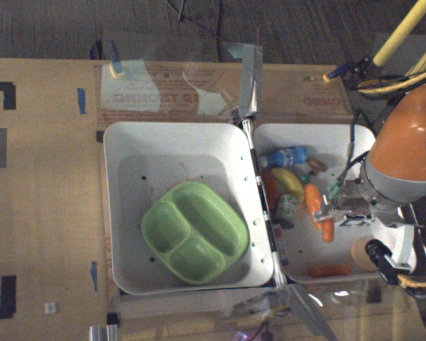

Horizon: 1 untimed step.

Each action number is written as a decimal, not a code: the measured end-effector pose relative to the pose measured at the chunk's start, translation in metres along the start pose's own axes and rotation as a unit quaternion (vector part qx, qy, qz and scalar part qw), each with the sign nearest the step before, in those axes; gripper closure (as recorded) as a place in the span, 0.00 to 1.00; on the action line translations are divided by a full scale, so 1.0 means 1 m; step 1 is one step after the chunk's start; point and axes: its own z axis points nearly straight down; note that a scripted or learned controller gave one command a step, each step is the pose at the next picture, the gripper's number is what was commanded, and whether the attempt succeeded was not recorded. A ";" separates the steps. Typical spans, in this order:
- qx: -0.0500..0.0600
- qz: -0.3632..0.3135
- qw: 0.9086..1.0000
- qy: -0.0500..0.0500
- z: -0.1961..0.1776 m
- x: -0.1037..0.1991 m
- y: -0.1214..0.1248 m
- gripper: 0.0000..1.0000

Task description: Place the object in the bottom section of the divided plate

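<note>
The green divided plate (172, 227) lies in the left bin (128, 155), toward its front. Its smallest section (197, 258) faces the front edge. My gripper (332, 214) hangs low over the right bin (298, 135), right beside an orange carrot (313, 199). The carrot lies lengthwise and its lower end passes under the gripper's body. Whether the gripper touches the carrot is hidden from this angle. Nothing rests on the plate.
The right bin also holds a blue bottle (287, 155), a yellow banana-like fruit (290, 182), a red item (269, 187), a green can (287, 209), a second orange piece (329, 269) and a tan round object (360, 253). A metal divider (259, 204) separates the bins.
</note>
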 end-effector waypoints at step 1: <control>0.000 -0.083 0.997 0.001 0.009 0.094 0.000 1.00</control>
